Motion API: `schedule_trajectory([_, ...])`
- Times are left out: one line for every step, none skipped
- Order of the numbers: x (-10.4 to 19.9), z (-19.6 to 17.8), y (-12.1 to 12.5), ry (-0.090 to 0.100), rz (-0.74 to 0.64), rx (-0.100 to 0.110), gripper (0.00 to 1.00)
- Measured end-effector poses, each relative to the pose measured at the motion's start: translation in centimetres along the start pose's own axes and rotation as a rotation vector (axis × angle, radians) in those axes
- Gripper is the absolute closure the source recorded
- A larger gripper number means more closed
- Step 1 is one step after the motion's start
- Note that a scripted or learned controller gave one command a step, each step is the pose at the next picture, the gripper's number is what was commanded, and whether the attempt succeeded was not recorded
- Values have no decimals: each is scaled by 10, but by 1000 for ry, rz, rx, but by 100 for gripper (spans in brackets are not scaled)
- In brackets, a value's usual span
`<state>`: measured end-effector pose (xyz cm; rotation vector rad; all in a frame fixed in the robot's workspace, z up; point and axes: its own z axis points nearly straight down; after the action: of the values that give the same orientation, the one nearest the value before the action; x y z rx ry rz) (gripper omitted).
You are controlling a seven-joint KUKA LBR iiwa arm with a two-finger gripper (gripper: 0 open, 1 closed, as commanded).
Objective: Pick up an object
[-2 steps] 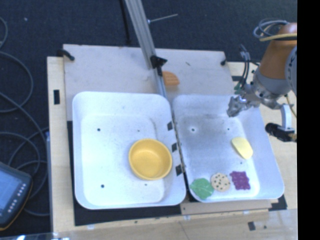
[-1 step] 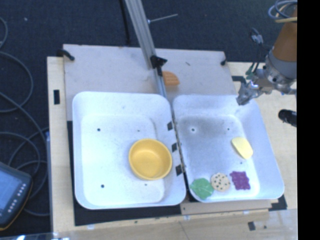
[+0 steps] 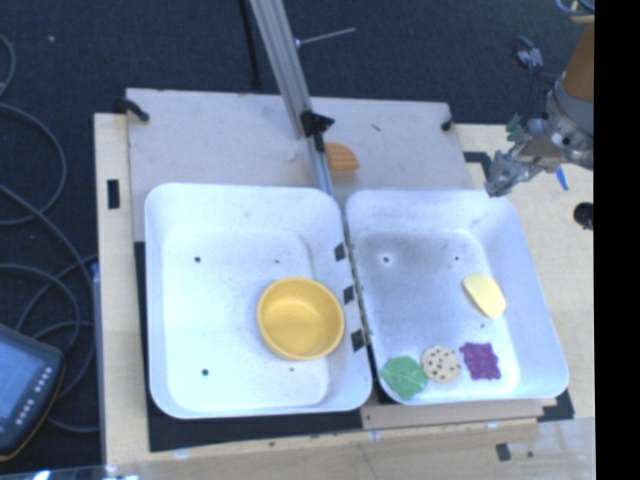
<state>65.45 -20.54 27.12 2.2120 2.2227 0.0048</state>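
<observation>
Camera view places the end effector (image 3: pixel 500 176), finger state indeterminate, just beyond the right bin (image 3: pixel 520 238) far corner; the yellow block (image 3: pixel 484 295) inside that bin looks light and rigid, best gripped across its narrow sides.

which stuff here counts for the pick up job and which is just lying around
For the job:
- gripper, above the right bin's far right corner
- yellow bowl in the left bin
- yellow piece, green piece, cookie, purple piece in the right bin

Lying about:
- orange item behind the bins
- metal rail
- cables and tablet on the left
</observation>
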Motion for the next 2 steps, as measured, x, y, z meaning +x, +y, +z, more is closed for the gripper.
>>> schedule_trajectory([55, -7, 3, 2, -2, 4, 100])
schedule_trajectory([102, 1, -5, 1, 2, 5, 100])
